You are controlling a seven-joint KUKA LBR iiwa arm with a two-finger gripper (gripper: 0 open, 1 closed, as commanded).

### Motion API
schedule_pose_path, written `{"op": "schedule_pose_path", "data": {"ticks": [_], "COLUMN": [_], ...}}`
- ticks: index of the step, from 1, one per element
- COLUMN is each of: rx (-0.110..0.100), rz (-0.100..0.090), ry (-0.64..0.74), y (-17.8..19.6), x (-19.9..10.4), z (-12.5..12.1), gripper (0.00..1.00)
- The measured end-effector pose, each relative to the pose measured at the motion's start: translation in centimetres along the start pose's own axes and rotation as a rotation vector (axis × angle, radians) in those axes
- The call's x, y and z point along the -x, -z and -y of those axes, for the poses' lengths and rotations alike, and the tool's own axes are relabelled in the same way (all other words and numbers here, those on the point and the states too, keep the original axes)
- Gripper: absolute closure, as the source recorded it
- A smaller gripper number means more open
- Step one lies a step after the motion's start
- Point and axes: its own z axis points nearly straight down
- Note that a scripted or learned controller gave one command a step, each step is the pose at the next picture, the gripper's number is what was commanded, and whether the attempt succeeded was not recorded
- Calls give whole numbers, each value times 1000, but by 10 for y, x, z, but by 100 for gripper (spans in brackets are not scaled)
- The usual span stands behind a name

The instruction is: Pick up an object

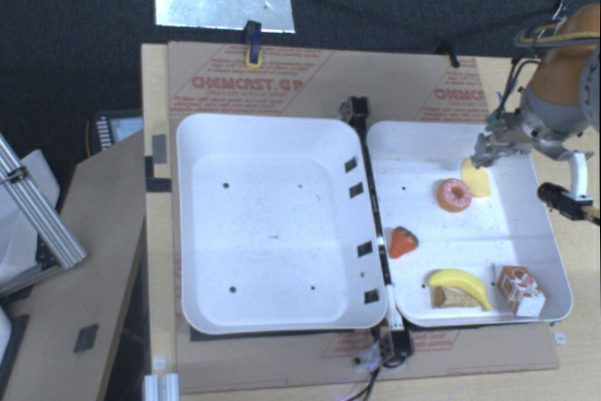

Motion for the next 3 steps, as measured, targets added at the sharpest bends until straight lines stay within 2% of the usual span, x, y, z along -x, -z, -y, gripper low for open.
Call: {"op": "schedule_pose_path", "data": {"ticks": [3], "rx": [11], "rz": [5], "ry": [7], "y": [34], "x": [1], "z": [-4], "gripper": [100]}}
